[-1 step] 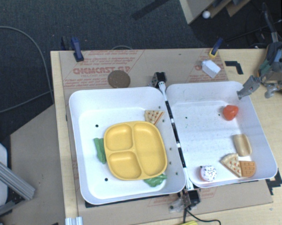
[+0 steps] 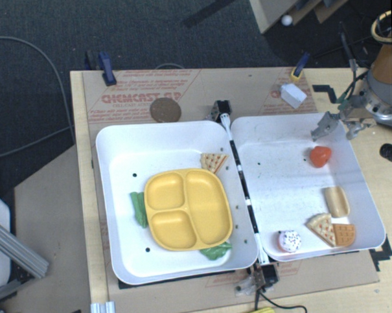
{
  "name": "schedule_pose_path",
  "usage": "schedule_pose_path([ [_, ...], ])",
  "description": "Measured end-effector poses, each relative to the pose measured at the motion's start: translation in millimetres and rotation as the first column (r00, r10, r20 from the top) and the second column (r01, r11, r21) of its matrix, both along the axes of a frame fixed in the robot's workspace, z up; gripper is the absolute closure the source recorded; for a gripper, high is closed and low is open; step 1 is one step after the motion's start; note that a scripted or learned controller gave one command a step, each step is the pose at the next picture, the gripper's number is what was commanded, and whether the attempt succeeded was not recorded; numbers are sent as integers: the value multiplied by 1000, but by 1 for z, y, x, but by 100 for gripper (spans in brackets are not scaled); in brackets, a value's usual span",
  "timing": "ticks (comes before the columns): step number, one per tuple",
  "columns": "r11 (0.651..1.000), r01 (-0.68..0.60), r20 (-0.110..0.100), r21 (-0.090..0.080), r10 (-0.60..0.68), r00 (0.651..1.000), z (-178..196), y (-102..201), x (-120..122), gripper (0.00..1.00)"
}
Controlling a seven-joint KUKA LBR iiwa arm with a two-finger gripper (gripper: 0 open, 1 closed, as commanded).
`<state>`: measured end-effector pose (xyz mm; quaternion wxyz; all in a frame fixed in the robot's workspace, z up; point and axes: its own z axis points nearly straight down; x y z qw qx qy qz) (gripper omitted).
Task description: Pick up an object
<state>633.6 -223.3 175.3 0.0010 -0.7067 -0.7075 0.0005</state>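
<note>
My gripper [image 2: 338, 125] hangs over the far right corner of the right bin [image 2: 273, 149], its two grey fingers [image 2: 324, 125] spread apart with nothing between them. Just below and to its left a small red round object [image 2: 320, 155] lies on the bin floor, apart from the fingers. Further toward the front of this bin lie a tan bread roll [image 2: 336, 201], a pizza slice [image 2: 321, 227], an orange waffle square [image 2: 344, 234] and a white sprinkled cupcake [image 2: 290, 241].
The left bin [image 2: 118, 162] holds a yellow divided plate [image 2: 188, 208], a waffle wedge [image 2: 214, 161] at its far edge and green leaf pieces [image 2: 139, 208] beside and under it. A white block [image 2: 293, 94] and a brown disc [image 2: 165, 110] lie on the board behind the bins.
</note>
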Motion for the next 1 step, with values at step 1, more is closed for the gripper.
schedule_pose_path([
  [1,1000,-3,-2,9,3,1000,-89,5,-15,0],
])
